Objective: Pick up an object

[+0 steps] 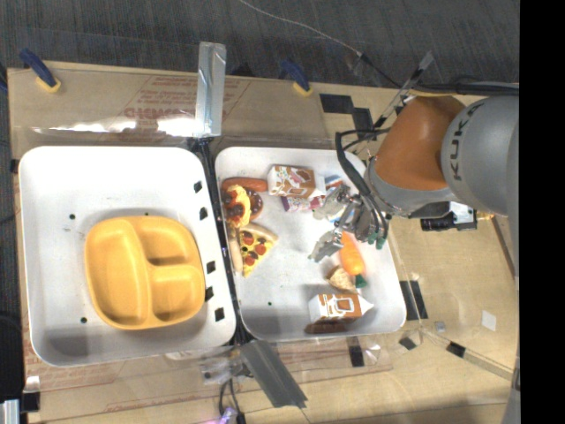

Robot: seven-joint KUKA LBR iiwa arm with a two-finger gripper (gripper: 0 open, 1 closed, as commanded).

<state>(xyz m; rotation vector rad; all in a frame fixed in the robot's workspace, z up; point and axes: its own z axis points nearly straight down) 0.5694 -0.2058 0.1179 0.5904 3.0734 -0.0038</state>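
The toy carrot (352, 256) lies at three o'clock in the right bin (291, 321), just beside the pincer (340, 230). It is judged light, rigid and slick, best taken across its middle. Whether the pincer is wide or narrow cannot be told. A bread piece (342, 279) crowds it at six o'clock, a carton (338, 308) beyond; a pizza slice (253, 246) lies at nine.

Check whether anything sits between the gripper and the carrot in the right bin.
Nothing visible does. The gripper hangs right beside the carrot, at its upper end. A bun lies beyond the carrot, not in the path.
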